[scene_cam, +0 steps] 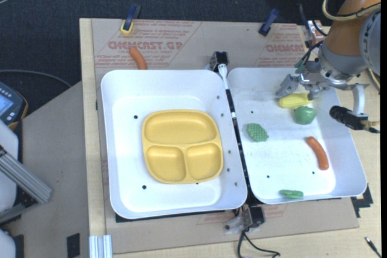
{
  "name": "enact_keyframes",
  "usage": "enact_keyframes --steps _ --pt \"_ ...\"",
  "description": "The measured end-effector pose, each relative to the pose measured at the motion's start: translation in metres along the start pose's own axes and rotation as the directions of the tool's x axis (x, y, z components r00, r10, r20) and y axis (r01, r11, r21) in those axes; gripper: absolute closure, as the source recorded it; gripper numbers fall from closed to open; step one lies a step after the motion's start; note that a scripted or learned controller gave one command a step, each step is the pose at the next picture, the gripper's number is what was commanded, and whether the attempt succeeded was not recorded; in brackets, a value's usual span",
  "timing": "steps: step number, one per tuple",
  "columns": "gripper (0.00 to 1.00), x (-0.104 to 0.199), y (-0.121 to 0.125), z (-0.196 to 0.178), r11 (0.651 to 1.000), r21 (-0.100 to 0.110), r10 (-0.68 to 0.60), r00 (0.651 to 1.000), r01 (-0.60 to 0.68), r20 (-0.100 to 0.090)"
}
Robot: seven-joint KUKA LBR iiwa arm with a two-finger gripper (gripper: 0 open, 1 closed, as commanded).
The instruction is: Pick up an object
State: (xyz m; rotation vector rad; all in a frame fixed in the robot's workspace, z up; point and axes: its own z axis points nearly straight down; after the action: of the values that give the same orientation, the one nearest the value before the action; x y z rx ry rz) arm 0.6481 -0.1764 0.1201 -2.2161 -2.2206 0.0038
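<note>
My gripper (pixel 299 92) hangs low over the back of the right bin (pixel 344 181), fingers spread apart. Directly under and just in front of it lies a yellow corn-like piece (pixel 294 101), with a fingertip near each of its ends; it rests on the bin floor. A round green fruit (pixel 304 114) touches the yellow piece's front right side. Further forward in the same bin lie a knobbly green piece (pixel 257 132), an orange sausage (pixel 317 152) and a small green bean (pixel 291 194).
The left bin (pixel 121 148) holds a yellow divided plate (pixel 181 145). A black clip (pixel 219 60) sits at the back of the seam between the bins. An orange sausage (pixel 138 58) lies on the cardboard behind the left bin. The arm's body (pixel 351 27) looms over the right bin's back right corner.
</note>
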Motion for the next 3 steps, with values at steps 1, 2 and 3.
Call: enact_keyframes --steps 1,2,3 --pt "0.00 -0.003 0.004 0.029 1.000 -0.016 0.000 1.000 0.000 0.010" --pt "1.00 -0.002 0.008 0.012 1.000 -0.028 -0.002 1.000 0.002 0.012" --pt "1.00 -0.012 0.011 -0.045 1.000 -0.014 0.001 1.000 -0.001 0.005"
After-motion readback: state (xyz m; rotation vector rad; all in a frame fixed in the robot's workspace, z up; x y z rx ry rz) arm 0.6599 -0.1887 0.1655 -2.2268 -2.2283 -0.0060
